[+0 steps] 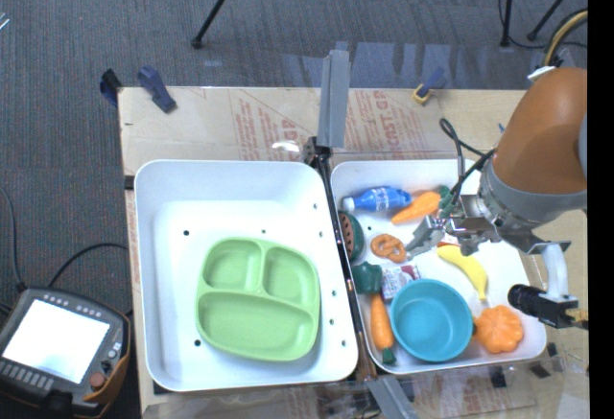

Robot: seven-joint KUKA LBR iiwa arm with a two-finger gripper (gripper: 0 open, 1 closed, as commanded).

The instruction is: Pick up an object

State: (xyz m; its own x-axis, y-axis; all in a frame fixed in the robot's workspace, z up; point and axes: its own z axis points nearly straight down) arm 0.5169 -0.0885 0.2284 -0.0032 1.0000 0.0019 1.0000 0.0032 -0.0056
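The right bin holds several toys. At its back lie a blue bottle and an orange carrot. A brown pretzel lies left of centre, a yellow banana right of centre. A blue bowl and an orange pumpkin sit at the front. My gripper hangs over the middle of this bin, between pretzel and banana, just above the bowl's far rim. It is open with nothing between its fingers.
A green divided plate lies in the left bin. A second carrot, a dark green toy and a small packet crowd the right bin's left side. The grey post stands behind the bins.
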